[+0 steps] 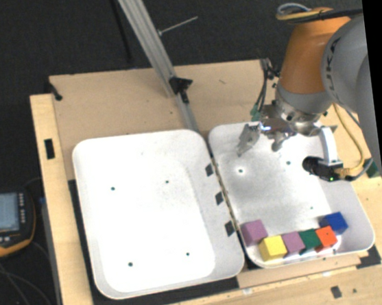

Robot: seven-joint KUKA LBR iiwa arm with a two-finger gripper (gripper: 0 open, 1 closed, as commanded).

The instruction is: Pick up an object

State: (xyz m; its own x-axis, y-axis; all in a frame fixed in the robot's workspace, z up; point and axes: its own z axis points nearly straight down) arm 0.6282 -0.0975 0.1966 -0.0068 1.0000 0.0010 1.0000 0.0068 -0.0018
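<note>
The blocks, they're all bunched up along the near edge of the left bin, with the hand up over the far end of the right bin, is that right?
Not quite. The camera view shows the blocks bunched along the near edge of the right bin, not the left bin. The rest holds: the hand is over the far end of the right bin.

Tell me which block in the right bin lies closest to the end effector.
The larger purple block, standing alone above the row, left of the end effector's line.
</note>
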